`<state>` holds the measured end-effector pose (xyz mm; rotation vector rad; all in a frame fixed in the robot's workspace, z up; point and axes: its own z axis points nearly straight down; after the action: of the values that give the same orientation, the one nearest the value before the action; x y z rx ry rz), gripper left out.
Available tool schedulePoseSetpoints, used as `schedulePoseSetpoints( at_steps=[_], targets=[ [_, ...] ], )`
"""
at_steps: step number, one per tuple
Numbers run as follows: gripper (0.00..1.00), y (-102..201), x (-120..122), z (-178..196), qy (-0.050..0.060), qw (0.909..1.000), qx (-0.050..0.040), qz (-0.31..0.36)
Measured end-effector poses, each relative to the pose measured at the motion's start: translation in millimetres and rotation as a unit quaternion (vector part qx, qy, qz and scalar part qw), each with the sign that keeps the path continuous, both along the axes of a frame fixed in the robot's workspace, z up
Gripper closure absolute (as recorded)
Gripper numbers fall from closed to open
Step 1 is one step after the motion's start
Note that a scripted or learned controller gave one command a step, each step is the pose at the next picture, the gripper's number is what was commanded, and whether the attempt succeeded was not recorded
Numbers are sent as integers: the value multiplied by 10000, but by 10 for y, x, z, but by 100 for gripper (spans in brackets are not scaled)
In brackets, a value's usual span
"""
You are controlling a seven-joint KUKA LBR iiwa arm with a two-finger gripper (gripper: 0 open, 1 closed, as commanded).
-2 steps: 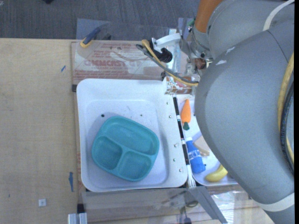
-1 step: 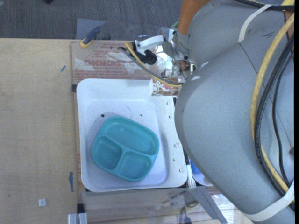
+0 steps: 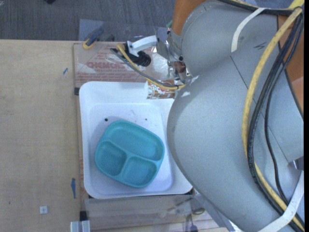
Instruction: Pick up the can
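A small piece of a printed, brown-and-white thing point(image 3: 159, 91), perhaps the can, shows at the far edge of the white bin point(image 3: 91, 129), just under the wrist. The gripper point(image 3: 172, 76) sits right above it, at the bin's far right corner, mostly hidden by the big grey arm point(image 3: 231, 120). Whether the printed thing is touching the gripper cannot be made out.
A teal plate with three compartments point(image 3: 129, 152) lies in the middle of the bin. A cardboard sheet with red print point(image 3: 104, 69) lies behind the bin. The wooden bench point(image 3: 38, 129) stretches to the left. The arm covers the whole right side.
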<state>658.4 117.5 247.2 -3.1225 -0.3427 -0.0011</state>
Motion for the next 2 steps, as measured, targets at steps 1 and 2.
schedulePoseSetpoints(
  at_steps=[1,2],
  targets=[
    [100,736,-48,31,-3,10000,2,-91],
    [100,1057,19,275,-6,10000,2,-100]
  ],
)
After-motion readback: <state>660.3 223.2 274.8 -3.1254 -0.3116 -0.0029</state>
